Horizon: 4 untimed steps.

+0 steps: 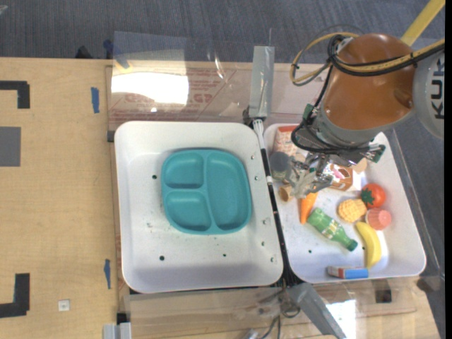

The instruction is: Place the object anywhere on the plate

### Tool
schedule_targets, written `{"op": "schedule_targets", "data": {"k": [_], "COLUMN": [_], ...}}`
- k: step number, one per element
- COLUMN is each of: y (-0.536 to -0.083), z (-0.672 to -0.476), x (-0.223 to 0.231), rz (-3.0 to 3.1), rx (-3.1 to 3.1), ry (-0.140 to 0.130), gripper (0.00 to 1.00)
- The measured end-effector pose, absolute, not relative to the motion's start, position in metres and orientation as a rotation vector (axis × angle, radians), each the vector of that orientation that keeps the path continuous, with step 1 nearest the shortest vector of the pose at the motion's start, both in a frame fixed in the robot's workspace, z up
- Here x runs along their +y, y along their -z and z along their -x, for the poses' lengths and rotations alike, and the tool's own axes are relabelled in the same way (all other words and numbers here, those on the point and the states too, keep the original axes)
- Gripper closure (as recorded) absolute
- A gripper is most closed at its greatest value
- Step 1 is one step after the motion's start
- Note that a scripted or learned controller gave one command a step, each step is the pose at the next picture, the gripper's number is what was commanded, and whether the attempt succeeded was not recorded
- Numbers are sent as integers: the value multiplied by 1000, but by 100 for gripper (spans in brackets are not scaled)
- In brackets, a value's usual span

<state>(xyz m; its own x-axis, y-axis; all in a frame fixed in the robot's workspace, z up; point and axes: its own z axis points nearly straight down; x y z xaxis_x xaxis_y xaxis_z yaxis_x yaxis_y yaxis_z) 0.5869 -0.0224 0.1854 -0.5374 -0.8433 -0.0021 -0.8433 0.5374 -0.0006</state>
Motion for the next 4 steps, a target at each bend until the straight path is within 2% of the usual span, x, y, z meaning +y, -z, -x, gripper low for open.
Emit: {"op": "schedule_targets", "data": {"k": [1,2,3,4], "y": [-185,-200,-184,-193], "z": [-543,-573,-542,-563], "x": [-67,-2,-47,20], "rz": [1765,1843,2101,2528], "rx": [2596,2533,2335,1852], "ry": [1,-1,-3,-1], "gripper": [100,100,100,100]}}
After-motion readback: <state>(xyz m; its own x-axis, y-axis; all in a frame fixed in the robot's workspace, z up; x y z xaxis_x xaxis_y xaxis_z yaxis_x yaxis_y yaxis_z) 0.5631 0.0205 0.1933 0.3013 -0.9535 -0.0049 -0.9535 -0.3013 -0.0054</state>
